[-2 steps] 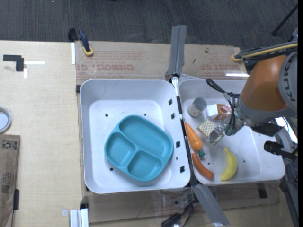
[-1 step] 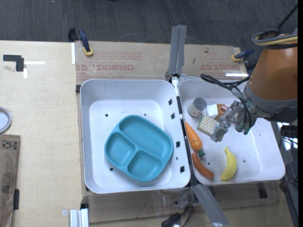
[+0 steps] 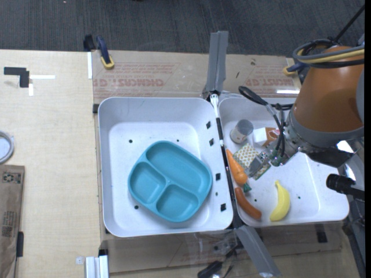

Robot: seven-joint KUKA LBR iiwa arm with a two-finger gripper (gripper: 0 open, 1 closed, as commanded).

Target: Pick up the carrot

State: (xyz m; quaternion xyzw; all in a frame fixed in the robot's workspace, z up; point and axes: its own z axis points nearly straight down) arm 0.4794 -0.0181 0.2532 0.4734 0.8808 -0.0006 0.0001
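Though it looks like a light, stiff toy with a smooth skin that could slip, the carrot [image 3: 235,165] should take a pinch across its thicker middle. It lies against the left wall of the right bin [image 3: 324,213], just above a sausage [image 3: 248,205] and left of the banana [image 3: 280,201]. Just right of the carrot hovers the gripper [image 3: 259,167]; whether it is spread I cannot tell.

— Where does the camera sit?
— Fixed above the bench [image 3: 46,126], looking down at a slant on the left bin [image 3: 110,155] and the right bin [image 3: 316,204], from fairly far off.
— And the arm [image 3: 327,97]?
— It enters from the right edge.
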